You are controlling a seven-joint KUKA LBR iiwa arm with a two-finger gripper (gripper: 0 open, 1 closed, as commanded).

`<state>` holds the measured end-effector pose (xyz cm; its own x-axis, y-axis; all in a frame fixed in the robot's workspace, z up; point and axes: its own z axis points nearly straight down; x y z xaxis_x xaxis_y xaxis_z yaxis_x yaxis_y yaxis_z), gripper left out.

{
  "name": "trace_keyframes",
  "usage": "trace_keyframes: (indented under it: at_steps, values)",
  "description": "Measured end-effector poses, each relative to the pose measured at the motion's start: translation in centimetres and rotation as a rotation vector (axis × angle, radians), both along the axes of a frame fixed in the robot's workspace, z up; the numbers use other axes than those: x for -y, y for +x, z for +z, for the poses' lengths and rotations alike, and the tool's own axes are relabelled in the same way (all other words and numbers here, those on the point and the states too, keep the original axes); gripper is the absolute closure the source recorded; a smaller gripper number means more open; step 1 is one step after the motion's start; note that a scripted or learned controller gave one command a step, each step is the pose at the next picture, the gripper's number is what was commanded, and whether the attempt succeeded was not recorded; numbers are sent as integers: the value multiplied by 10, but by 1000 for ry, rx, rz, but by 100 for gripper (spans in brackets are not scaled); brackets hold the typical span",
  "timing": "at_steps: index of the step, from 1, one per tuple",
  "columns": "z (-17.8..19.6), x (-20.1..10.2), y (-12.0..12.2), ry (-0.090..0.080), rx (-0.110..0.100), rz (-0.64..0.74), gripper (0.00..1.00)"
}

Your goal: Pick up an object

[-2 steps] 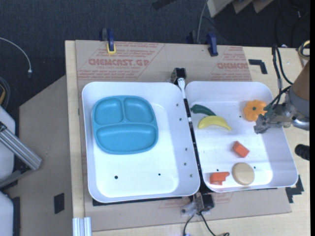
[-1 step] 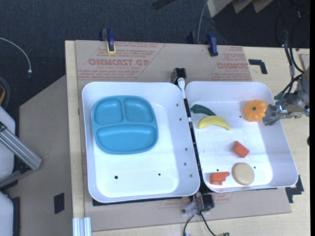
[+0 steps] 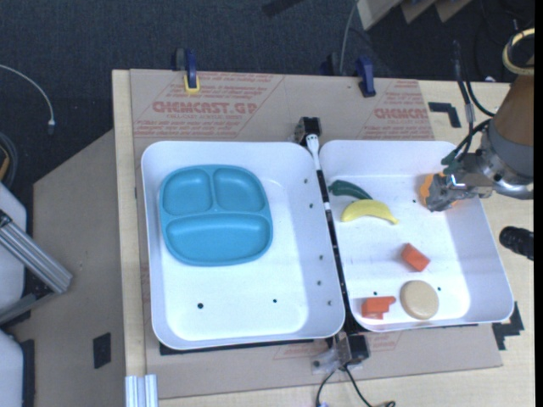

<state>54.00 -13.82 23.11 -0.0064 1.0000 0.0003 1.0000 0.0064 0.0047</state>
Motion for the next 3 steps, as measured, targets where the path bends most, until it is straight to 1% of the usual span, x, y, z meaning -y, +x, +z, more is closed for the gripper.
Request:
trace_keyframes:
  at_steps: [1, 2, 3]
  values:
    - [-10, -50, 4, 3, -7, -1, 100]
    - [-4, -112, 0, 3, -6, 1, 100]
    - [2, -175, 3, 2, -3, 1, 100]
